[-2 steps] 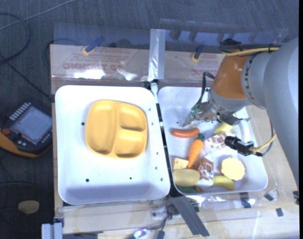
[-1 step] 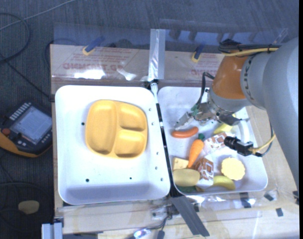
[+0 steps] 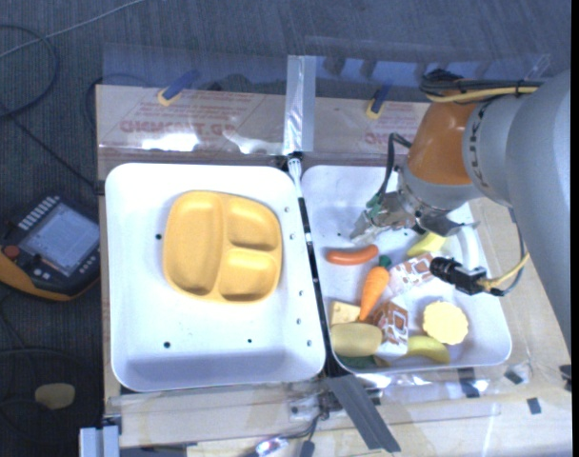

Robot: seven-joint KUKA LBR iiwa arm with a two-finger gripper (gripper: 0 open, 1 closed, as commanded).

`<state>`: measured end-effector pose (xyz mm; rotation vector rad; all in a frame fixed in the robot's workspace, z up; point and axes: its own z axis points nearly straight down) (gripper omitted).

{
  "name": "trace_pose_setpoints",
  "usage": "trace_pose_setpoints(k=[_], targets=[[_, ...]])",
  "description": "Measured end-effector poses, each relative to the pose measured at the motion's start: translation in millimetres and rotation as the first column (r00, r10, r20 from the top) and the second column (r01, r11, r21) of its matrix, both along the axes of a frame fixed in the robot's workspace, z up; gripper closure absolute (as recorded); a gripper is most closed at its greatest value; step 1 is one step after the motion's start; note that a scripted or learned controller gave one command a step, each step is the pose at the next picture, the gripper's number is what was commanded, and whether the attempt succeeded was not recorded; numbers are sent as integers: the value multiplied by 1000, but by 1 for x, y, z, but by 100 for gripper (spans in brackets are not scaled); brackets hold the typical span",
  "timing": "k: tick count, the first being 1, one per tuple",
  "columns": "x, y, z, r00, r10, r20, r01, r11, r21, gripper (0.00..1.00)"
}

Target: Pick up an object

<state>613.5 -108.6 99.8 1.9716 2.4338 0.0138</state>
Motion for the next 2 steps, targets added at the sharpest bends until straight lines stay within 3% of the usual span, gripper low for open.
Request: trace_pose_setpoints(k=[1,2], targets=[[0,0,0,1000,0,0,0,1000,0,0],[-40,-27,-10,993,-115,-1,115,993,1,0]])
